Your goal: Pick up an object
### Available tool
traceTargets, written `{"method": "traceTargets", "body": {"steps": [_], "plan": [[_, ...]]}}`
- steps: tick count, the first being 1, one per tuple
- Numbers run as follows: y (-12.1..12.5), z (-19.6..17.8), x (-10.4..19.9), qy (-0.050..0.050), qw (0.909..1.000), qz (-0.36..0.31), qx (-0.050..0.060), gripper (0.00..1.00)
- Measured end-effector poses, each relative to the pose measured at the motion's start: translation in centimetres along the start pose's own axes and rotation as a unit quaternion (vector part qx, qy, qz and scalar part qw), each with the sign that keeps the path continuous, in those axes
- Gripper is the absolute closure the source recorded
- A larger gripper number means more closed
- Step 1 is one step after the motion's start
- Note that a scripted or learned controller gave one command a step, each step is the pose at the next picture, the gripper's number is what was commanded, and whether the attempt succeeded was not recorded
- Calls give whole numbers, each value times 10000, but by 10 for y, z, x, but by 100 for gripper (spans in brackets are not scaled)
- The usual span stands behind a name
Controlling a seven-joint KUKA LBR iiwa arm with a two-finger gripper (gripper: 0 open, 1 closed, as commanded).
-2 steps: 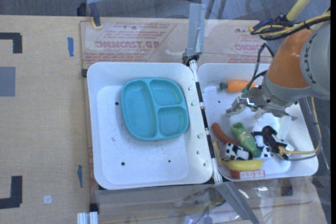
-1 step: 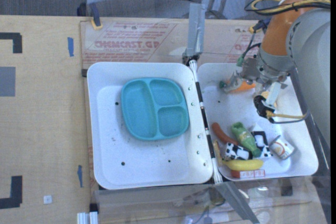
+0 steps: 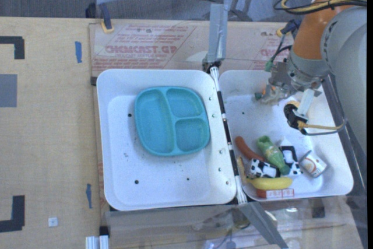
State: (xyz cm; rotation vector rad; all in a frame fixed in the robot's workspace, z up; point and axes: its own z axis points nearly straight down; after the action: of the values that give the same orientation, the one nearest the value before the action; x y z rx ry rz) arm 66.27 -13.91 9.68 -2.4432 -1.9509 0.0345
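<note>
Gripper (image 3: 269, 92) low in the right bin (image 3: 338, 183), grip state unclear; nothing visibly held; toy pile (image 3: 274, 163) untouched; pick undone

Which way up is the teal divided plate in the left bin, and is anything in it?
Right way up and empty. The teal plate lies flat in the left bin; its three compartments face the camera, showing bare teal floors.

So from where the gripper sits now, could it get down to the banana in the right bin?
Probably yes. The banana lies uncovered at the near edge of the pile, nothing over it. The gripper is at the bin's far end. The black-and-white toy touching it could crowd the grasp.
</note>
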Motion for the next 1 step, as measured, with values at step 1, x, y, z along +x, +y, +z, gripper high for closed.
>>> {"method": "traceTargets", "body": {"steps": [1], "plan": [[3,-29,-1,52,9875,1574,-107,100]]}}
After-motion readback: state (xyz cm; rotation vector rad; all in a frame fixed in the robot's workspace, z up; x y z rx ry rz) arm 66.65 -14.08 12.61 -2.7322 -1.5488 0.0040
